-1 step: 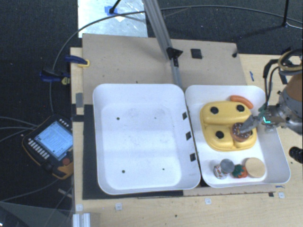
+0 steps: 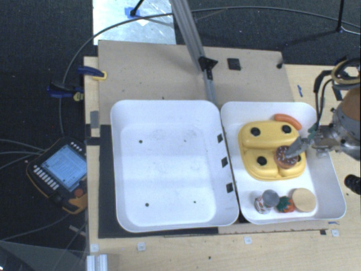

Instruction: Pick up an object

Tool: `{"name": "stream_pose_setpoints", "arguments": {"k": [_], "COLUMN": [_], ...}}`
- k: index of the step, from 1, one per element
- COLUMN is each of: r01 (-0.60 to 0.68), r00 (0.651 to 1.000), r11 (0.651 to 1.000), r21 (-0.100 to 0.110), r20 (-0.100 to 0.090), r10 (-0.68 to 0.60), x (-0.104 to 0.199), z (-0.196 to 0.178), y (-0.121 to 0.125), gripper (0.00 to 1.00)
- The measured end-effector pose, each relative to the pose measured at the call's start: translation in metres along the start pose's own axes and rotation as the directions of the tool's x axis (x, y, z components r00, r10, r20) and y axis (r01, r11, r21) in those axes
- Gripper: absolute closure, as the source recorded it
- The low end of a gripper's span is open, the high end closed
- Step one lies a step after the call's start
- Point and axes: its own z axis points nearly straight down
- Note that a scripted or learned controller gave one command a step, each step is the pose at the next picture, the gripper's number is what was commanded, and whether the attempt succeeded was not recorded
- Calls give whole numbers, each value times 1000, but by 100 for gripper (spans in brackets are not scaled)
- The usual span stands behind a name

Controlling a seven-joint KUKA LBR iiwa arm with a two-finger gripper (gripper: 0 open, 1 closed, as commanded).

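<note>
A single fixed camera looks down at a slant from above the bench [image 2: 186,66], far enough back to take in both white bins, the left bin [image 2: 166,165] and the right bin [image 2: 324,199] (and dark floor beyond). The arm [image 2: 344,123] enters from the right.

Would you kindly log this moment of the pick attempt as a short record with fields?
left bin: shallow white plastic bin, nothing seen inside
right bin: shallow white plastic bin, holds all the items
largest item: yellow plastic block with black dots
behind it: orange sausage-shaped toy
front row: grey round piece, red and green toy, tan disc
end effector: down over a brownish round object on the yellow block
grasp: not confirmed
</note>
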Motion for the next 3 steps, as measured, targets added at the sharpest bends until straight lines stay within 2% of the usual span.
{"name": "stream_pose_setpoints", "arguments": {"k": [1, 2, 3], "r01": [-3, -1, -2], "r00": [1000, 1000, 1000], "r11": [1000, 1000, 1000], "r21": [3, -11, -13], "r20": [0, 5, 3], "r10": [3, 1, 2], "x": [-7, -10, -10], "z": [58, 86, 91], "y": [5, 4, 5], "gripper": [0, 0, 0]}}
